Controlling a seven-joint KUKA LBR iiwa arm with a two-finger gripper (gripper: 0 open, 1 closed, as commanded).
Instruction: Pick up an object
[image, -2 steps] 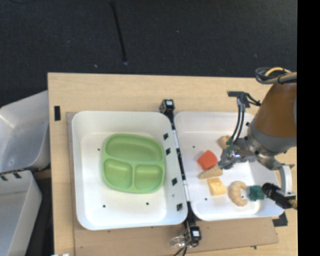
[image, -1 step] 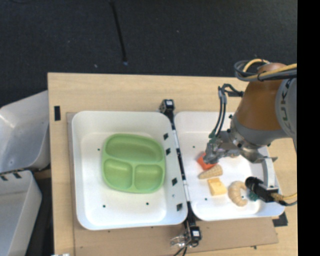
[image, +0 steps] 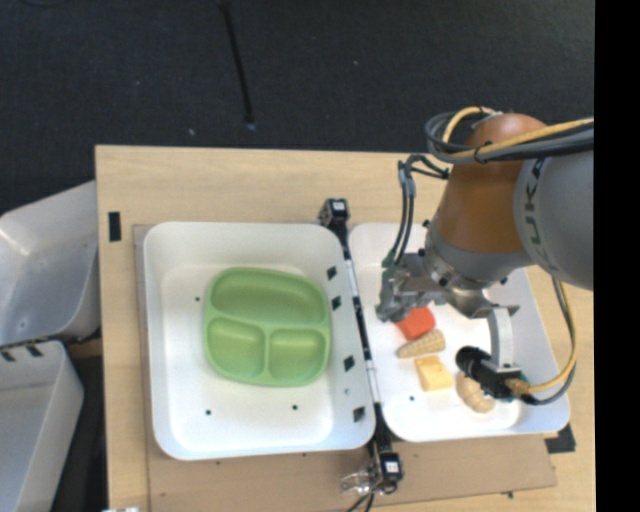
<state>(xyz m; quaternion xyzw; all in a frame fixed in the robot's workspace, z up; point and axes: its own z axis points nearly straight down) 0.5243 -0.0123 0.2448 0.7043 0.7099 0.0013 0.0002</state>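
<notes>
In the right bin (image: 535, 420), several small things lie close together: a red-orange piece (image: 418, 322), a tan cone-shaped piece (image: 422, 346), a yellow block (image: 434, 374) and a pale tan lump (image: 474, 395). My gripper (image: 397, 301) hangs low over the bin's left part, directly at the upper left edge of the red-orange piece. The arm's grey and orange wrist covers the bin's upper half. I see nothing clearly held.
The left bin (image: 170, 400) holds a green divided plate (image: 267, 325) in its middle. A black-clipped divider (image: 352, 330) runs between the two bins. The wooden bench (image: 230, 170) borders the bins at the back.
</notes>
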